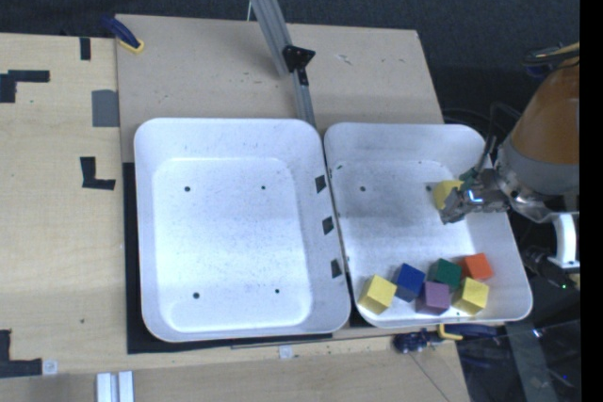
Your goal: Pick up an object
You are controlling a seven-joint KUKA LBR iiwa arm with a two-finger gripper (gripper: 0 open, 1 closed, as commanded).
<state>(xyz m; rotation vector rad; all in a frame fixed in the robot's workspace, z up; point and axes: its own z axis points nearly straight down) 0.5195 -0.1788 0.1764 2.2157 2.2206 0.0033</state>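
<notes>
Nearest the camera, six small blocks sat bunched along the near edge of the right bin (377, 146): a yellow block (379, 293), a blue block (410, 281), a purple block (436, 296), a green block (445, 273), a second yellow block (473, 296) and an orange block (478, 265). A seventh block, a yellow cube (444, 193), lay farther back near that bin's right wall (apart from the cluster). The hand (460, 203) was at this cube, touching its right side; whether its fingers were spread or closed on it I cannot tell. The left bin (151, 146) lay beside it on the worktop (207, 52), two bins in all.
</notes>
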